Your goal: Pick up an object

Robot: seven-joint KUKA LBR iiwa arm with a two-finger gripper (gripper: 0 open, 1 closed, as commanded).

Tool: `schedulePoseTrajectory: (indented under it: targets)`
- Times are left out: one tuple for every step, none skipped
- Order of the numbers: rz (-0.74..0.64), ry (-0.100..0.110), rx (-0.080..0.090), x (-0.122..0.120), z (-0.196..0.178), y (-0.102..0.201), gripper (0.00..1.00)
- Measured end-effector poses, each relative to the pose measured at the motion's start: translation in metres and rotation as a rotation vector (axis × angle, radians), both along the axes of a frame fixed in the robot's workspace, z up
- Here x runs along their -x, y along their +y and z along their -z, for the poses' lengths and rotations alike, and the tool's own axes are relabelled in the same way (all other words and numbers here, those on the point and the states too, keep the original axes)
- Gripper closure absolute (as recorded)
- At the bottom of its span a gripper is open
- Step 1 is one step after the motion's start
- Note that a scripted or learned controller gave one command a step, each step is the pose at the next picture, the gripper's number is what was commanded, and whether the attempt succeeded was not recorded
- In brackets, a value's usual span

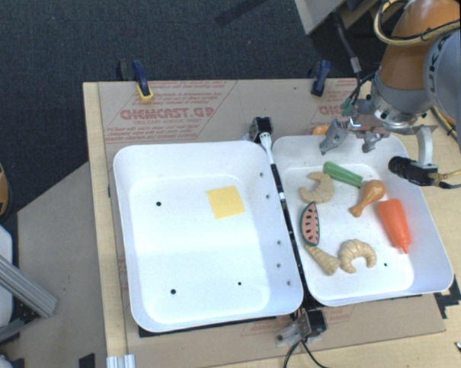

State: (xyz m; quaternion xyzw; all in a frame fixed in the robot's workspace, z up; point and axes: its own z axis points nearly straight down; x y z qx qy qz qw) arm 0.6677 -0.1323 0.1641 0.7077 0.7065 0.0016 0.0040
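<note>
Toy foods (354,212), pincer (354,138) above, seemingly empty

Two shallow white plastic bins: the left bin (144,297) carries small black dots on its floor, the right bin (425,274) is plain white. A flat yellow square (226,202) lies in the left one. In the right: a green stick (342,174) at twelve o'clock, an orange carrot-shaped piece (395,222) at three, a red watermelon slice (310,224) (black seeds, green rind) at nine, and a tan croissant (357,254) at six. The brown bench board (174,113) bears faded red lettering.
</note>
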Motion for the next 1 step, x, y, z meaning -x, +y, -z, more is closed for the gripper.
schedulePoseTrajectory:
  targets:
    - [-0.003, 0.018, -0.007, 0.0439, 0.0738, 0.0375, 0.0]
